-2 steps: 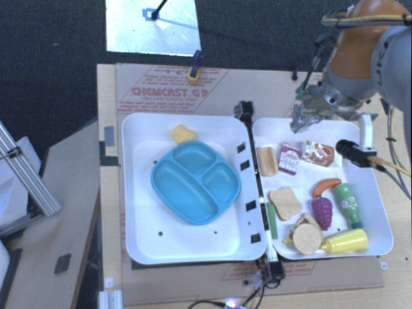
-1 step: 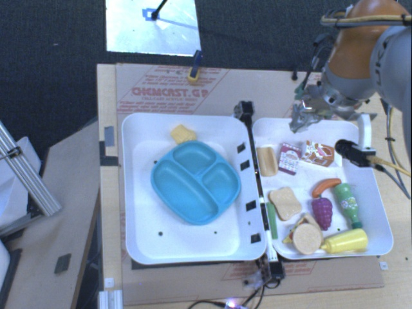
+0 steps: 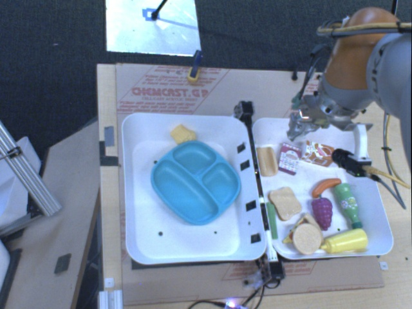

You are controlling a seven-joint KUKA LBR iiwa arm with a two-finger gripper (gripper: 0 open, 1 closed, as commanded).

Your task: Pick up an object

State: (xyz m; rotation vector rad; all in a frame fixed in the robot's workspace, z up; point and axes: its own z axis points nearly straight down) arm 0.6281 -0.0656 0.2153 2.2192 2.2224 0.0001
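We've got the gripper (image 3: pixel 297 131) hanging over the far corner of the right bin (image 3: pixel 386 227), and honestly we can't tell how it's set, since the tips blur into the white floor of the bin. Nothing shows between them. Just beside the tips, toward the near side, sits a small maroon box (image 3: pixel 289 158), with a red-and-white packet (image 3: pixel 318 153) next to it on the arm's side. On the other side of the maroon box lies a tan bread roll (image 3: pixel 266 160). Farther toward us from the tips are a toast slice (image 3: pixel 285 203), a sausage (image 3: pixel 326 187), purple grapes (image 3: pixel 322 212), a green bottle (image 3: pixel 348 205), a yellow squeeze bottle (image 3: pixel 345 241) and a round bun (image 3: pixel 306 238). Well away, over the divider in the left bin (image 3: pixel 138 237), there's a blue divided plate (image 3: pixel 195 181) with a yellow piece (image 3: pixel 183 134) (maybe cheese) just past its far rim.
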